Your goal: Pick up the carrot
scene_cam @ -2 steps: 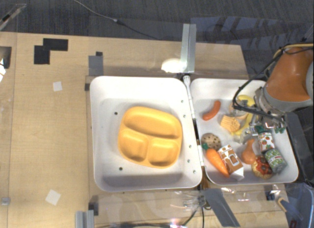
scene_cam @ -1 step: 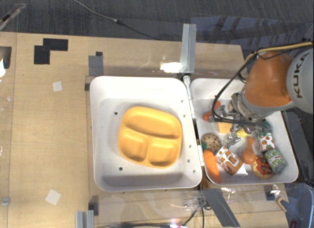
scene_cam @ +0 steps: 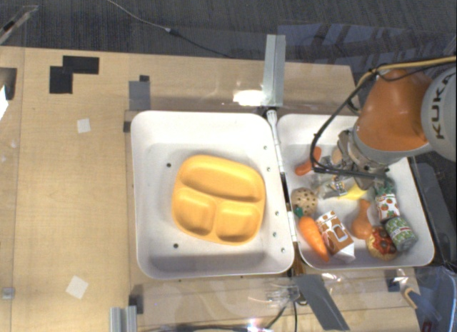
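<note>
the carrot [scene_cam: 312, 236] lies near the right bin's [scene_cam: 423, 252] front-left corner, slanting toward its front edge; the gripper [scene_cam: 343, 173] hovers farther back, grip state i cannot tell.

Two white bins sit side by side on the bench [scene_cam: 71, 216]. The left bin [scene_cam: 153, 252] holds one yellow divided tray [scene_cam: 218, 198]. The right bin [scene_cam: 421, 252], beside that tray, holds one carrot [scene_cam: 311, 234], one small carton [scene_cam: 334, 232], one spotted ball [scene_cam: 303, 199], one can [scene_cam: 400, 230] and a few other items too cluttered to count.
</note>
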`<state>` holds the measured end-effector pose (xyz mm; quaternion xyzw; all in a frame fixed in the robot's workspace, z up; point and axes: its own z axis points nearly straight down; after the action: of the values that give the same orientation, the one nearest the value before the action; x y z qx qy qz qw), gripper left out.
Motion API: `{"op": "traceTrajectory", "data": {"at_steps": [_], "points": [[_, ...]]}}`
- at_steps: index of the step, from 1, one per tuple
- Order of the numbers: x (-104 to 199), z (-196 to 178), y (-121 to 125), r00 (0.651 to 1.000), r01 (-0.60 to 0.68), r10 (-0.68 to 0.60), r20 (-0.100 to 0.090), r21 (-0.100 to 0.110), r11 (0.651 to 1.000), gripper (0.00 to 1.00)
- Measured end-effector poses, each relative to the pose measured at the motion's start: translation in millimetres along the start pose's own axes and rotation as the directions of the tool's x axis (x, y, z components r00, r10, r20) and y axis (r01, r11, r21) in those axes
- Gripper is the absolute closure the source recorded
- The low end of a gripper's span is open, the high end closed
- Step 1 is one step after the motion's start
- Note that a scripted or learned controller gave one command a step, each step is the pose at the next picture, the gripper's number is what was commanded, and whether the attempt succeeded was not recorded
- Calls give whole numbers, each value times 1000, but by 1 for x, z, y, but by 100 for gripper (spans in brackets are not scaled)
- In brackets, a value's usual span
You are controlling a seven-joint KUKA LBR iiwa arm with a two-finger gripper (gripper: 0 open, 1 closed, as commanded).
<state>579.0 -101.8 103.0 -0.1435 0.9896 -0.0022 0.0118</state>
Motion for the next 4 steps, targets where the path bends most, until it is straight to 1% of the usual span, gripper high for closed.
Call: {"op": "traceTrajectory", "data": {"at_steps": [1,2,3,4], "points": [[-80,14,-5,976,-218,218,-7,-1,976,100],[-98,-88,-7,983,-182,182,-2,0,983,100],[-80,-205,-72,848,-529,529,-3,5,849,100],[-50,-141,-125,917,-399,399,-16,3,917,100]]}}
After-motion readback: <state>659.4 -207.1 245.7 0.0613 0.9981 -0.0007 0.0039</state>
